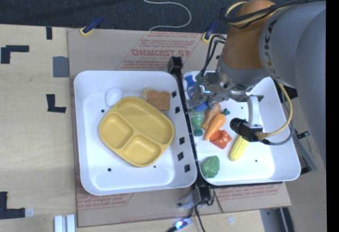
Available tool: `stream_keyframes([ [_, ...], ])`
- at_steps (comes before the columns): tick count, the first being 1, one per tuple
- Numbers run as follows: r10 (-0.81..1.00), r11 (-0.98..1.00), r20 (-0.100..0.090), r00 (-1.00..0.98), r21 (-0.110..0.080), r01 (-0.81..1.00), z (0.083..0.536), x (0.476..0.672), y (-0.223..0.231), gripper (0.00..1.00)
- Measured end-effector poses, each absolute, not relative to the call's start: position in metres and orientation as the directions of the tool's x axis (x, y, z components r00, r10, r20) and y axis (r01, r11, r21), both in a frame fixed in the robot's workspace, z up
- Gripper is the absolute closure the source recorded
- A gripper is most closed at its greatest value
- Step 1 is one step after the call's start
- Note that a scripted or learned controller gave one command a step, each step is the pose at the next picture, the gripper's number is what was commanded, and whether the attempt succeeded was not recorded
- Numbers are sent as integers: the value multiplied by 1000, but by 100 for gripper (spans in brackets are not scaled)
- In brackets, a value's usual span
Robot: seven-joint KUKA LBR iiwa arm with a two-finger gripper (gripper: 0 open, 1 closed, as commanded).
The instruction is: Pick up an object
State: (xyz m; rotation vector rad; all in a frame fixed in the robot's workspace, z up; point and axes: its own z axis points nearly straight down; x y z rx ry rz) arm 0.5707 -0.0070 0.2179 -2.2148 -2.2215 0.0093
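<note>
The right bin [275, 170] holds several toy foods. An orange carrot [213, 121] lies in the middle, with a red piece [221, 139] and a yellow corn cob [238, 148] just in front of it. A green lump [210, 166] sits near the front wall, and a green item [197, 121] lies by the left wall. A blue object [192, 87] rests at the bin's back left. My gripper [204, 97] hangs low over that back-left corner, right beside the blue object and just above the carrot's tip. The wrist hides what lies under it.
The left bin [87, 119] holds a yellow divided plate [136, 131], a white egg-shaped thing [113, 96] and a brown bread piece [157, 99]. A black divider strip [181, 119] runs between the bins. The grey and orange arm [249, 40] covers the right bin's back part.
</note>
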Motion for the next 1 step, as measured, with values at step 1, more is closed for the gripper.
stream_keyframes([
  [1,1000,2,0,-2,-6,1000,228,578,-18,100],
])
